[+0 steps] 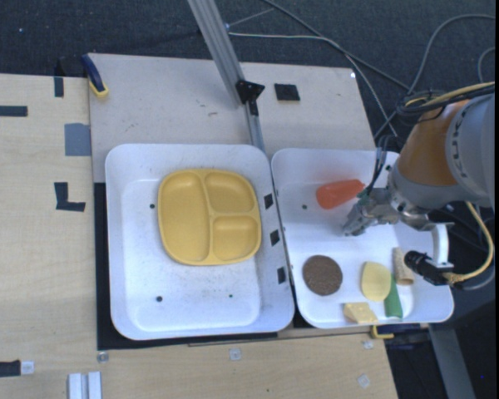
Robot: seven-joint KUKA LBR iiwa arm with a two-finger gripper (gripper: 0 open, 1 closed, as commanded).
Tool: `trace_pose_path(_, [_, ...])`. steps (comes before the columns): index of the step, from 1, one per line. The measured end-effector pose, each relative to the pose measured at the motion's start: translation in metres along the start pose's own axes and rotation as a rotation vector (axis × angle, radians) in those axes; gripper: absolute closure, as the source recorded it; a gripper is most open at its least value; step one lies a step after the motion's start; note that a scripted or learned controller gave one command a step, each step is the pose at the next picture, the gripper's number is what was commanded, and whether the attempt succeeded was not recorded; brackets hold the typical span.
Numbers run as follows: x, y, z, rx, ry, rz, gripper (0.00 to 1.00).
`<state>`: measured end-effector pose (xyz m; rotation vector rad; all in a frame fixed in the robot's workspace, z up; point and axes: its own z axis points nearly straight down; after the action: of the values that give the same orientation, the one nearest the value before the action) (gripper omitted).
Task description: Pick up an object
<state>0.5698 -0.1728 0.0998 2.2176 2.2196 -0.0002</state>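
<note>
The right bin (299,169) holds several small objects. An orange carrot-like piece (339,193) lies near its back. A brown round patty (323,274) sits toward the front, with a yellow piece (375,280), a green piece (393,299), a small yellow wedge (359,312) and a tan piece (401,266) to its right. My gripper (356,222) hangs low over the bin's middle, just right of and below the carrot, its fingers pointing down-left. Nothing shows between them.
The left bin (133,173) carries a yellow divided plate (208,216). A slanted metal pole (220,44) rises behind the bins. Cables trail at the back right. The arm's grey body with its orange band (437,152) covers the right bin's right edge.
</note>
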Motion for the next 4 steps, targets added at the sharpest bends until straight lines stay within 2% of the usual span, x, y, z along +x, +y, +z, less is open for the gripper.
trace_pose_path(1, [-0.005, 0.004, -0.044, 0.0, 0.002, 0.0, 1.0])
trace_pose_path(2, [0.002, -0.001, -0.093, 0.0, 0.002, -0.001, 1.0])
trace_pose_path(3, [0.001, -0.001, -0.156, -0.003, 0.001, -0.001, 1.0])
trace_pose_path(4, [0.061, -0.006, -0.145, 0.005, 0.004, -0.005, 1.0])
